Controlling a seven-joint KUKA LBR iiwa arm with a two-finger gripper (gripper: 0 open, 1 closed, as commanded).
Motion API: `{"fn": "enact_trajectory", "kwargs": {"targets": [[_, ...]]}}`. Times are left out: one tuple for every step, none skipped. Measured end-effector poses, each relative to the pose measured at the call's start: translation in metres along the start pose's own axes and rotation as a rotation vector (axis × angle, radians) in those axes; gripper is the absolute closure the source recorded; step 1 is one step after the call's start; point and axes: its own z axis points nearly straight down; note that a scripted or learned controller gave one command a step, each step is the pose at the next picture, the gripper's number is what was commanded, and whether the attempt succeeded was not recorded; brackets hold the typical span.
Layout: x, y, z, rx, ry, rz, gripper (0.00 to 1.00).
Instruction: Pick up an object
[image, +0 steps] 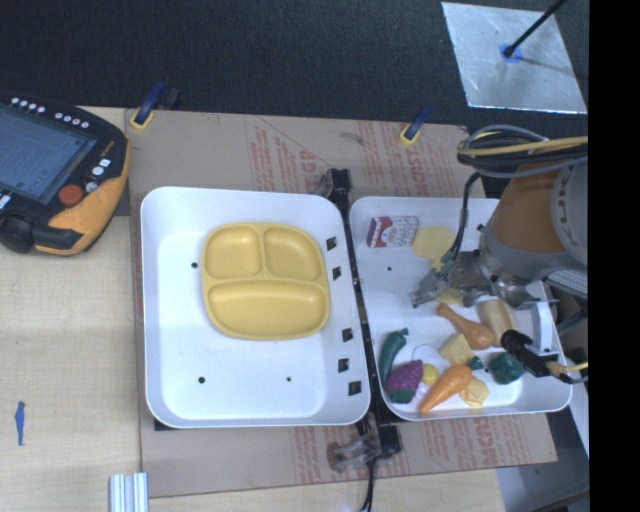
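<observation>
Camera view: I come in from the right over the right-hand bin (372, 300). My orange-banded wrist sits above its far right side, and my fingers (432, 288) hang low over the bin's middle, pointing down and left toward the floor. From this slant I cannot tell whether they are parted or closed. I see nothing caught in them.

Nothing has been lifted, so I judge the pick still lies ahead. The things I could take all lie in this bin. The closest is the drumstick (464, 324), just beside my tips on the near-right side. Its long axis runs from upper left to lower right, with the thin end toward me. To grasp it I would want to close across that axis, not along it. Behind it a pale bread piece (497, 318) sits close, which could crowd the far side of a grip.

A flat yellow piece (435, 241) lies just beyond my tips toward the far wall, and a red-and-white carton (390, 232) stands to its left with bare floor around it. Toward the near wall a green pepper (392, 350), purple grapes (405, 378) and a carrot (445, 387) lie packed together. I would count that a poorer spot for a clean close.

The left-hand bin (165, 300) holds a yellow divided plate (266, 280), well apart from me. Both bins rest on the tabletop (70, 340).
</observation>
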Motion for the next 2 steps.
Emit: {"fn": "enact_trajectory", "kwargs": {"targets": [[-0.0020,0.0006,-0.0107,-0.001,-0.001,0.000,1.00],[-0.0020,0.0005,-0.0104,0.000,-0.001,-0.001,0.00]]}}
